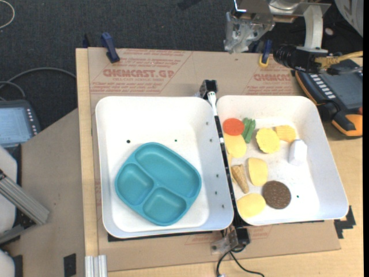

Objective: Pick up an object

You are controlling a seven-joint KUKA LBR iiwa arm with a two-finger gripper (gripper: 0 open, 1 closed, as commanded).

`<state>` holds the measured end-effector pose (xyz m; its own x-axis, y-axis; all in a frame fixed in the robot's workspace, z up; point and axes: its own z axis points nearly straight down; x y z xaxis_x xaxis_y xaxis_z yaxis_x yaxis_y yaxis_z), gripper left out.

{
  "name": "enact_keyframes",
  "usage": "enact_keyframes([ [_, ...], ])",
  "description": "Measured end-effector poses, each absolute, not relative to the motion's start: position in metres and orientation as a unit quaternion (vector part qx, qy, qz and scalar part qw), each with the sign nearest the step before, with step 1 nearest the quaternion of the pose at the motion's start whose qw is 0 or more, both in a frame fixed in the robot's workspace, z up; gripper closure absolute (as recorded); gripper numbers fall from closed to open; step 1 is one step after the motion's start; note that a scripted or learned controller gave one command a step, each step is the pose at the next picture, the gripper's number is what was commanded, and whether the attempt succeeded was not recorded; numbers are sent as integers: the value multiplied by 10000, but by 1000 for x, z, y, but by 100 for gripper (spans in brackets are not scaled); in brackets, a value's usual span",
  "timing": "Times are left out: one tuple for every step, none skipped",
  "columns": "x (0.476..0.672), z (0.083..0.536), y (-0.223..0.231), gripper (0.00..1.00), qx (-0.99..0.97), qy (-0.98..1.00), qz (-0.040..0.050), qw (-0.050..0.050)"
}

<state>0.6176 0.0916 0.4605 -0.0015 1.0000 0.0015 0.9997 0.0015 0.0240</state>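
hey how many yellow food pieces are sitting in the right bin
5. One yellow piece lies below the orange tomato, one mid-bin, a ridged one beside it, one in the middle, one near the front wall. None looks hidden.

Silvery metal end effector (pixel 245 36) with green fitting.

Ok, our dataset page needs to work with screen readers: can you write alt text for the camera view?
Two shallow white bins sit side by side on a bench: the left bin holds a teal divided plate, the right bin a cluster of toy food, mostly yellow pieces plus a brown cookie. The robot gripper hangs beyond the bins' far edge.
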Motion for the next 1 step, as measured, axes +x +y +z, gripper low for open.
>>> enact_keyframes([
  [667,540,171,100,7042,7099,64,33],
])
